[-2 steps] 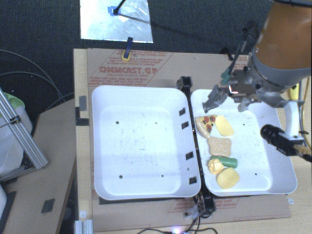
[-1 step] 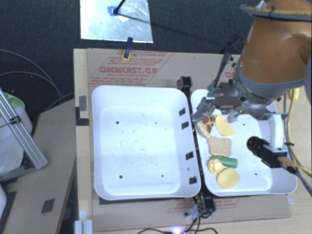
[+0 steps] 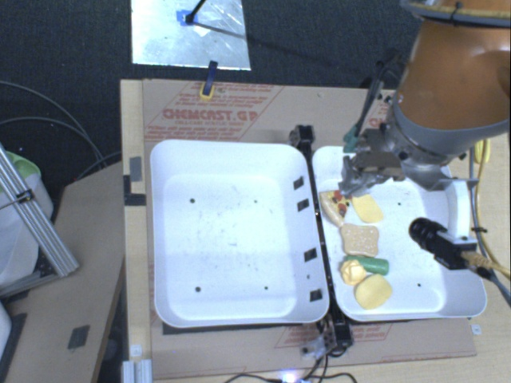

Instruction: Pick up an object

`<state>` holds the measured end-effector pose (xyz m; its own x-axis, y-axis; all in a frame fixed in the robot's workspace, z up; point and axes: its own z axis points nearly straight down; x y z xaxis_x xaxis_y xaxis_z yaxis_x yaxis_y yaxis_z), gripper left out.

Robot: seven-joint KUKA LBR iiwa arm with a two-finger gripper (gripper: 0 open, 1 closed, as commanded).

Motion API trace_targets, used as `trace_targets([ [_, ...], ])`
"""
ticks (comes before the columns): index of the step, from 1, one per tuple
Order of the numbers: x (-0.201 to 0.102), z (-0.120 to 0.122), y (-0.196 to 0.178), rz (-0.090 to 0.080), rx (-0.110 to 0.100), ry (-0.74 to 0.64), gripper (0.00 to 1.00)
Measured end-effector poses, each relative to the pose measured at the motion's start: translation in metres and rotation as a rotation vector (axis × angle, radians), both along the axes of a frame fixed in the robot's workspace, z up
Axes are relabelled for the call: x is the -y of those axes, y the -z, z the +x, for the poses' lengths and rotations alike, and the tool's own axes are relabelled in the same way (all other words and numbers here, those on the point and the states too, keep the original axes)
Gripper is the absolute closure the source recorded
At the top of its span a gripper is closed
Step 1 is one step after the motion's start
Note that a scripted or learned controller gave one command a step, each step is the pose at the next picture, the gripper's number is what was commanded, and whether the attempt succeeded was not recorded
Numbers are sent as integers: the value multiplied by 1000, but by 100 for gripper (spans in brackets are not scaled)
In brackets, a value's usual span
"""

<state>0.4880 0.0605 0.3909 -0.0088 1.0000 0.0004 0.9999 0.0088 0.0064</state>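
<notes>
Camera view: claw [image 3: 345,188] hovers at right bin's [image 3: 463,298] left edge above pizza slice [image 3: 335,207].

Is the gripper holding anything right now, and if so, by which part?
It cannot be told. The gripper is low over the right bin, at the pizza slice, but nothing visibly sits between its fingertips.

A robotics lab was shown: two white bins [image 3: 231,154] were set on a cardboard sheet [image 3: 231,106] over dark carpet [image 3: 64,38], with loose cables [image 3: 48,102] at nine o'clock and an aluminium frame [image 3: 32,214] alongside.
</notes>
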Motion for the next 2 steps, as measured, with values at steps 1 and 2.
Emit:
trace_targets([
  [1, 32, 3, -30, -1, -1, 10, 100],
  [2, 9, 31, -53, 0, 0, 3, 100],
])
